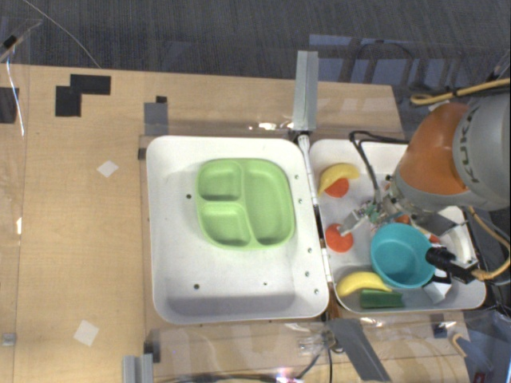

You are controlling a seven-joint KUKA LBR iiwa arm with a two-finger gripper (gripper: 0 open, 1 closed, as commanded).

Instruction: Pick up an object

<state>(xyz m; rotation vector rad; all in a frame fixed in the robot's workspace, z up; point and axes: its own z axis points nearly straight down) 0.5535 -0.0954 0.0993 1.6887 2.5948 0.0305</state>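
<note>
Where the arm (pixel 447 154) leans over the right bin (pixel 479 294), its tool (pixel 375 211) is a small blurred tangle; whether open or closed, I cannot tell. Beside it sits a teal cup (pixel 402 254), hiding part of a yellow banana (pixel 361 282).

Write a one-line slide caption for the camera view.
KUKA arm reaching into the right bin over a blue cup, bananas and red pieces; green tray in the left bin.
</note>
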